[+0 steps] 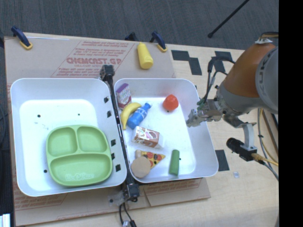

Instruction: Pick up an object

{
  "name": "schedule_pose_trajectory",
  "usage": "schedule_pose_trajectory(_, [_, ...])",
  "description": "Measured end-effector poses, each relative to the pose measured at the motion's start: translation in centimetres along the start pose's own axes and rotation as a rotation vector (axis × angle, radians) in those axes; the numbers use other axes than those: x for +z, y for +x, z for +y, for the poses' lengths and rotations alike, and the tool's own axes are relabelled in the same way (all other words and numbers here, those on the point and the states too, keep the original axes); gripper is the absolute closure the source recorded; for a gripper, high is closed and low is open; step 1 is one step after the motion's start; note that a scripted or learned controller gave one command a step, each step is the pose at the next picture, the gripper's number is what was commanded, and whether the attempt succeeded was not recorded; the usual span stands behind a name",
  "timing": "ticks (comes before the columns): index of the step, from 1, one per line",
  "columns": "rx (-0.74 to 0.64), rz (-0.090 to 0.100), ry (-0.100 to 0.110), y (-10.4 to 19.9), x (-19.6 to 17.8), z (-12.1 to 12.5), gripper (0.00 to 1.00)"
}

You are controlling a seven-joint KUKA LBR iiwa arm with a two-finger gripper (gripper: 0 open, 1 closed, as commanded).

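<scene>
The right bin (pixel 201 145) holds several small items: a red tomato-like ball (pixel 170 102), a banana (pixel 128 112), a blue bottle (pixel 138 117), a small carton (pixel 146 136), a purple-labelled can (pixel 124 95), a pizza slice (pixel 154 157), a tan round piece (pixel 140 167) and a green cucumber (pixel 174 162). My gripper (pixel 195 118) hangs over the bin's right rim, to the right of the tomato. Nothing shows between its fingers.
The left bin (pixel 19 122) carries a green divided plate (pixel 79 154). A yellow bottle-like object (pixel 144 56) lies on the cardboard behind the bins. Blue clamps (pixel 22 37) hold the board. Cables run along the bench at the right (pixel 265 160).
</scene>
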State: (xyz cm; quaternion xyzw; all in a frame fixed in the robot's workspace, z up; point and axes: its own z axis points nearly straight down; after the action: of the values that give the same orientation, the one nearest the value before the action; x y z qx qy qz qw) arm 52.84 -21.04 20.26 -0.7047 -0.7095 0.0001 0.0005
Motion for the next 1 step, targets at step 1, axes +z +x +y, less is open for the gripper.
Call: schedule_pose_trajectory(1, [0.001, 0.000, 0.002, -0.04, -0.53, -5.23, 1.00])
